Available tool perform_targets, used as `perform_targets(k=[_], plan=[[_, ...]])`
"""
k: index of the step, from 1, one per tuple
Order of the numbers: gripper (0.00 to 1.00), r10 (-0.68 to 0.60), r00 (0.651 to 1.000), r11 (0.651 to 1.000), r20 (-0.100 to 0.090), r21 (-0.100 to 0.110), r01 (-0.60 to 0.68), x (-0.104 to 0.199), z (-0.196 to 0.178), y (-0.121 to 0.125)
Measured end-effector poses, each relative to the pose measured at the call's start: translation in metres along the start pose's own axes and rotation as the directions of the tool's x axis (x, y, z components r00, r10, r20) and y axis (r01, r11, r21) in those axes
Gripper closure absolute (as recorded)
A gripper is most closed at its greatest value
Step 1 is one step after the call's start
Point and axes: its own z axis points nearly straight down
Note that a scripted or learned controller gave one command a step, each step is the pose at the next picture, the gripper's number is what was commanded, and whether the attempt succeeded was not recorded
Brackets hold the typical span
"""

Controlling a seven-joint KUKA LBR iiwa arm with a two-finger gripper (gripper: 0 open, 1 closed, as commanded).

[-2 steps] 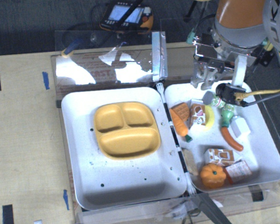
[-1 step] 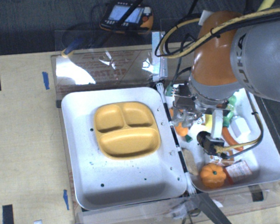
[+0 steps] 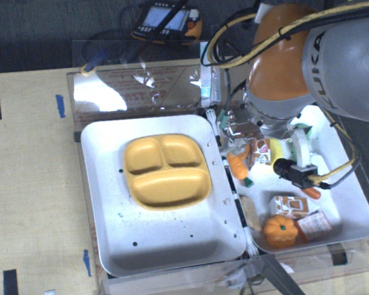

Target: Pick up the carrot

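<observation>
Tool point(image 3: 239, 141) state: cannot tell. Carrot point(image 3: 238, 166) lies at its 6 o'clock against the bin wall point(image 3: 228, 172); wall contact may deflect the grasp.

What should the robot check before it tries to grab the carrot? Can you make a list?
1. Carrot found: ok. The carrot lies at the left edge of the right bin.
2. Gripper above the carrot: ok, roughly. The gripper hangs just over it.
3. Carrot between the fingers: cannot tell, the wrist blocks the view.
4. Room around the carrot: not ok. A small carton sits right beside it.
5. Other things out of the way: ok. The pumpkin lies nearer the front, and the yellow tray is in the left bin.
</observation>
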Motion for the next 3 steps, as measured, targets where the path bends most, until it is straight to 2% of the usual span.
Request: perform_targets(k=[1,2,3], plan=[[1.00,-0.229,0.973,0.973,-0.003,0.004,0.229,-0.059,0.023,-0.018],[1.00,0.032,0.999,0.999,0.001,-0.001,-0.032,-0.049,-0.056,-0.043],[1.00,0.182,0.983,0.983,0.001,0.001,-0.182,-0.013,-0.090,-0.088]])
